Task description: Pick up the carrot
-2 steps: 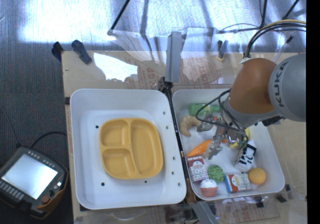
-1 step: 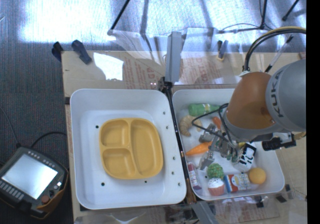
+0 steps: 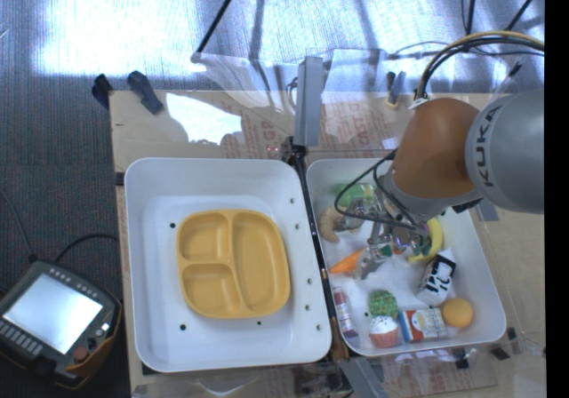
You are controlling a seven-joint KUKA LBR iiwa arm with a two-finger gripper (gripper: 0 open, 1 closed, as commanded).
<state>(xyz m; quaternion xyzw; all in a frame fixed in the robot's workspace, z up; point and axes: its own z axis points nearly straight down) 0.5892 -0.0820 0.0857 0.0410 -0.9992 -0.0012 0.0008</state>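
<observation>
- The carrot (image 3: 347, 262) lies in the right bin (image 3: 491, 298), near that bin's left wall, its tip pointing left.
- The hand (image 3: 380, 251) hangs low over the right bin, just right of the carrot's thick end; whether it touches the carrot, and whether it is released or clenched, I cannot tell.
- A banana (image 3: 430, 241) curves just right of the hand.
- An orange ball (image 3: 457, 312) and a cupcake (image 3: 384, 331) sit nearer the front.
- The left bin (image 3: 151, 201) holds a yellow divided plate (image 3: 234, 263).
</observation>
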